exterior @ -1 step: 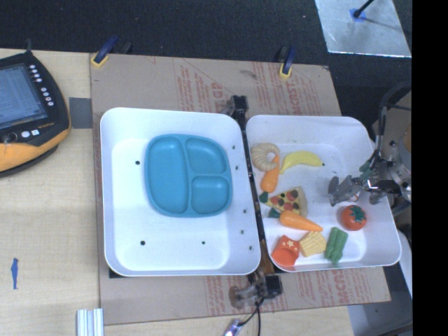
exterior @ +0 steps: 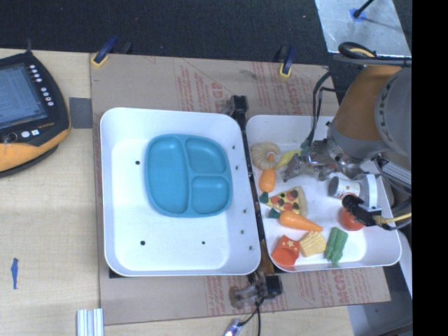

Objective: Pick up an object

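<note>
The gripper [exterior: 316,161] hangs over the upper middle of the right bin [exterior: 378,257], its dark metal parts spread low above the floor of the bin, and whether it is open or closed cannot be told from this slant; nothing can be seen held in it. The grey arm [exterior: 392,117] with its orange band [exterior: 357,103] comes in over the bin's right edge. The toy food lies just left of and below the gripper: a yellow piece [exterior: 286,159] sits right beside it, a beige round piece [exterior: 265,152] lies near the bin's upper left corner, and a small orange piece [exterior: 267,180] lies along the left edge. Further down come a pizza slice [exterior: 290,200], a carrot [exterior: 299,221], a red piece [exterior: 286,249], a yellow corn piece [exterior: 312,243] and a green piece [exterior: 336,245] near the bottom edge. A red item [exterior: 351,218] lies toward the right edge, under the arm's wrist parts. The left bin [exterior: 119,187] carries a blue divided plate [exterior: 188,174] in its upper middle. A tablet-like pendant [exterior: 28,110] rests at the bench's left edge
</note>
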You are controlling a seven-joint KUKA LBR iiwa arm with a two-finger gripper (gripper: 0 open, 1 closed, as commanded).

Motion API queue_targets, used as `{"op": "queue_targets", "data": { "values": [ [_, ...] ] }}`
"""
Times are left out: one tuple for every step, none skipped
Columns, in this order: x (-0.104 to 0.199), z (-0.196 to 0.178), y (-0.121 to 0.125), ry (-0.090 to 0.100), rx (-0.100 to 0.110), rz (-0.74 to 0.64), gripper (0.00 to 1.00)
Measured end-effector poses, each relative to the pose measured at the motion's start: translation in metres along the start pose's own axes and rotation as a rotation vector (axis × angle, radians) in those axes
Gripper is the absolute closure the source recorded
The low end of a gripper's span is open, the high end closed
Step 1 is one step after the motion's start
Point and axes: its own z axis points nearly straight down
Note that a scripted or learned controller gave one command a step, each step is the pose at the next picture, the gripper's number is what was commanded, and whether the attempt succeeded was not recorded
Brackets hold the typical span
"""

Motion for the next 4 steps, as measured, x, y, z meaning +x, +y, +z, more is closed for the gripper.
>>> {"op": "queue_targets", "data": {
  "values": [
    [0.03,-0.002,0.06,-0.005,0.002,0.003,0.0],
    [0.031,-0.013,0.06,-0.002,0.002,-0.001,1.0],
    [0.031,-0.013,0.06,-0.002,0.003,-0.002,0.0],
    [0.036,-0.005,0.061,-0.002,-0.001,0.002,0.0]
  ]
}}
